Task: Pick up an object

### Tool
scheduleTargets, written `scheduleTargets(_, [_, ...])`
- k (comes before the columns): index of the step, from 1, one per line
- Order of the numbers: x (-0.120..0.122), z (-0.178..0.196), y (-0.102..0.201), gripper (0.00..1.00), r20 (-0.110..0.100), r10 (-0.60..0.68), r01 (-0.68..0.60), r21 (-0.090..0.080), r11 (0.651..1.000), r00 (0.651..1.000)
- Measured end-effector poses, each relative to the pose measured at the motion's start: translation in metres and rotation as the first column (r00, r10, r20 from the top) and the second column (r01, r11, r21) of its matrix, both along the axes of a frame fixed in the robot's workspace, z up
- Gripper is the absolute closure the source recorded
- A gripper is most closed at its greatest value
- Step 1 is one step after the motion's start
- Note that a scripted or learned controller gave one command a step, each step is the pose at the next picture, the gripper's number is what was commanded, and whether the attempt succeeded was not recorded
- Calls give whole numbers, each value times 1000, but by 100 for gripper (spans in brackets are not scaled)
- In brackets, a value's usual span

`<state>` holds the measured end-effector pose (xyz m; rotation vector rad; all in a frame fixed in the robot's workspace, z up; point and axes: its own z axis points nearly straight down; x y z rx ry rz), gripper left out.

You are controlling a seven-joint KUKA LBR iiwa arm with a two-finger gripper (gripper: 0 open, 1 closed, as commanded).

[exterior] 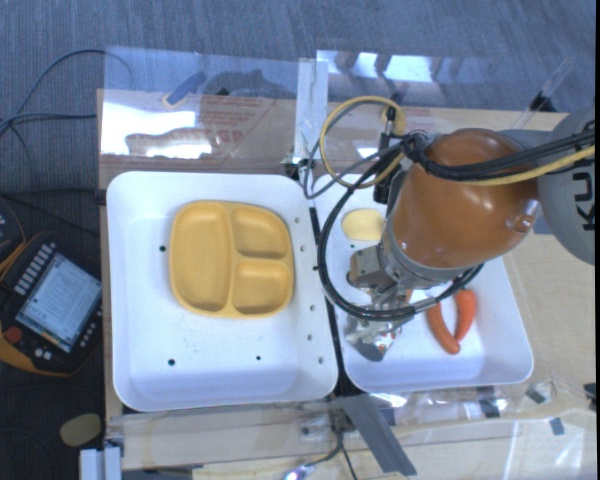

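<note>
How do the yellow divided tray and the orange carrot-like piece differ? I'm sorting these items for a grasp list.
The yellow divided tray is broad, flat and split into three compartments; the orange carrot-like piece is thin, long and bent.
The tray lies alone in the left bin; the orange piece lies in the right bin, partly under the arm.
The tray is far larger than the orange piece.
Both rest on a white bin floor.

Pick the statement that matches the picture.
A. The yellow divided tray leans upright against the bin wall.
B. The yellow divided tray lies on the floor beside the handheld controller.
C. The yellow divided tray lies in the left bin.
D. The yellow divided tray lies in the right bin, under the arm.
C: the yellow divided tray lies flat in the left bin, while the arm works over the right bin.
</note>
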<state>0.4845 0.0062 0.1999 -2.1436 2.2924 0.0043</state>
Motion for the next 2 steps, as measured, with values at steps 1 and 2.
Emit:
scheduleTargets(1, [-1, -17, 31, 100, -3, 222, -222, 0, 975, 975])
scheduleTargets(2, [-2, -17, 49, 100, 0, 631, -631, 2, 776, 776])
